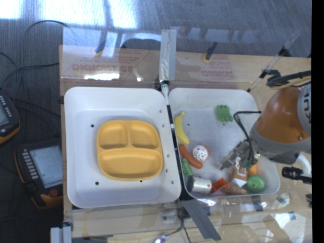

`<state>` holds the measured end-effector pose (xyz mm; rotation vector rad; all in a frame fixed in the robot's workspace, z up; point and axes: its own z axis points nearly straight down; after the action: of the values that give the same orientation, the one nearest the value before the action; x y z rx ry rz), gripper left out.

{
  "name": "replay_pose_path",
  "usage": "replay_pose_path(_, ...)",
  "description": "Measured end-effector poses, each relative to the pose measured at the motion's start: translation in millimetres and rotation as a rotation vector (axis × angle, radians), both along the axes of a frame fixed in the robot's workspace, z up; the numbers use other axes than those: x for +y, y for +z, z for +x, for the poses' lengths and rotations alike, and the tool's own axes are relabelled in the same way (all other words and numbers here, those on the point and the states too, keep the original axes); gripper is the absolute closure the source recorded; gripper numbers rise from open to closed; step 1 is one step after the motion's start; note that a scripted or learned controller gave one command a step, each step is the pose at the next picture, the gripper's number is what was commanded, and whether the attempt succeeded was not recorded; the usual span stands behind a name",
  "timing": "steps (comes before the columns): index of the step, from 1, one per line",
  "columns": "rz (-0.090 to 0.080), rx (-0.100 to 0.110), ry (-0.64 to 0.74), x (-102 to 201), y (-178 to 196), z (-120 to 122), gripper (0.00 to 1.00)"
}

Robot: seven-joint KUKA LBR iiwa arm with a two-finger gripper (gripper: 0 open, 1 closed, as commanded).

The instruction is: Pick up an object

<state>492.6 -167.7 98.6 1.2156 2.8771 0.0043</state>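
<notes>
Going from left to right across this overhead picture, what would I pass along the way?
Yellow divided plate in the left bin → banana → white ball with red spots → green block → gripper → green ball in the right bin's corner.
</notes>
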Motion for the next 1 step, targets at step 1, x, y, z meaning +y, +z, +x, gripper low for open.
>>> replay_pose_path(1,0.004,0.019,-0.177,53.0,143.4,-6.5,1.0)
